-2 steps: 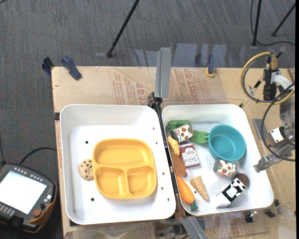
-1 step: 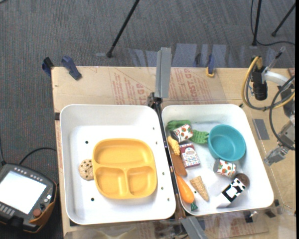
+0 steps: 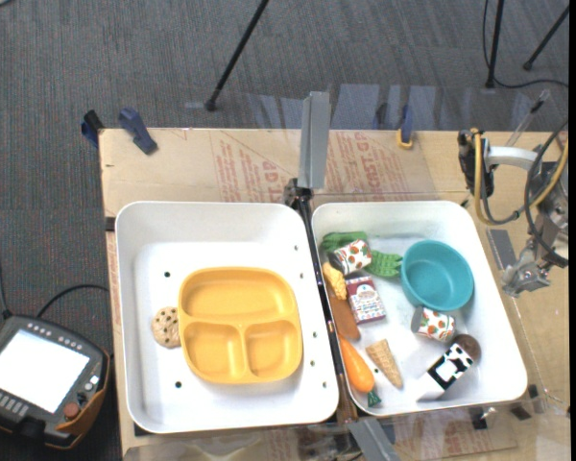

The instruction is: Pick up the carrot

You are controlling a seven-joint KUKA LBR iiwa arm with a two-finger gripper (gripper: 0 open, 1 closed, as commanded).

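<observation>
Left bin (image 3: 139, 257) holds a yellow tray (image 3: 240, 325) with a cookie (image 3: 166, 327) touching its left edge; nothing there matters for this pick. Right bin (image 3: 490, 286) is crowded: the carrot (image 3: 357, 365) lies at the front left, close to the left wall, orange body slanting toward the front with green top at the near end. A brown stick (image 3: 345, 319) sits just behind its rear end, a cone (image 3: 386, 363) lies just beside it on the right, corn (image 3: 334, 281) and a small box (image 3: 366, 299) further back, teal bowl (image 3: 439, 275) well apart to the right. The hand (image 3: 528, 277) hangs past the bin's right rim over the tabletop (image 3: 221, 161), far from the carrot; can't tell whether it is released or clenched, and nothing is seen in it. Pick looks unstarted. Best approach, probably: come down over mid-body, close across the carrot's short axis, and watch the wall on one side and the cone on the other.
</observation>
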